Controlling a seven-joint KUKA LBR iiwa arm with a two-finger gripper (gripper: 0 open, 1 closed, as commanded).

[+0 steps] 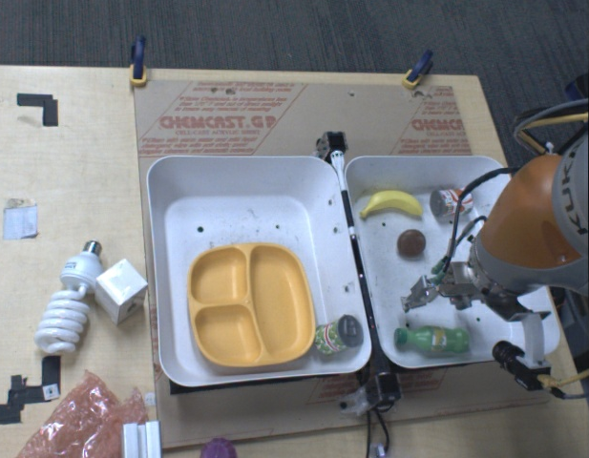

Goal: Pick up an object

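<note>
Low over the right bin (370,256), the gripper (423,294) hangs with its fingers apart and nothing between them, just above the green bottle (432,339) lying on its side near the bin's near wall. Farther off sit a brown ball (411,243), a banana (390,203) and a small can (446,202). The left bin (170,208) holds a yellow divided plate (251,303) and a small jar (337,335).

The arm (537,222) hides part of the can (447,201); purple object (218,448) cropped.
</note>
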